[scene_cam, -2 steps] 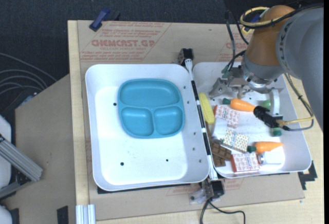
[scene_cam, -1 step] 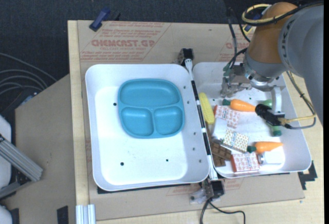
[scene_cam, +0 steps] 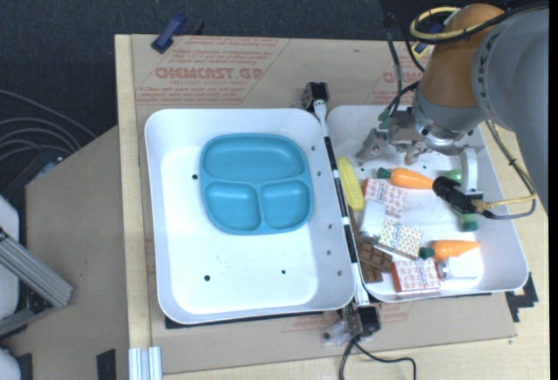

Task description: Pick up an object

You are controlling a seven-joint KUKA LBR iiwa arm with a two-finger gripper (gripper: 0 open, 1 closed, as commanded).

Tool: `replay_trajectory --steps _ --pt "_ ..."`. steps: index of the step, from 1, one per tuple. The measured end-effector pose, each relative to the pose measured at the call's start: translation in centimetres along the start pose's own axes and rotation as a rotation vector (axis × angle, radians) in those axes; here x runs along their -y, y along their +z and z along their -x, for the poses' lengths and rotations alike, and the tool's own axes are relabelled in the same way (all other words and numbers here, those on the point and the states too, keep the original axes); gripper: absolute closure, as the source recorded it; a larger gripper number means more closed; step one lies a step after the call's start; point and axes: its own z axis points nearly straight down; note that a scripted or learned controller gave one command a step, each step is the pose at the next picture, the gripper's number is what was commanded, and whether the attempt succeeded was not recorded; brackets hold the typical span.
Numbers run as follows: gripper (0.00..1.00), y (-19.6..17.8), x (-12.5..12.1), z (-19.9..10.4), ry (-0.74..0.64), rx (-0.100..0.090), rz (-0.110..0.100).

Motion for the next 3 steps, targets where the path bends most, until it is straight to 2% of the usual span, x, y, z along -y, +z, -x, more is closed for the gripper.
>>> replay_trajectory --steps 1,2,3 --pt "0.00 2.0 -3.8 2.3 -0.004 0.002 0.000" --pt "0.00 2.0 -2.3 -0.4 -0.005 0.001 -0.003" --pt "0.00 2.0 -1.0 -0.2 -0.004 0.001 -0.003"
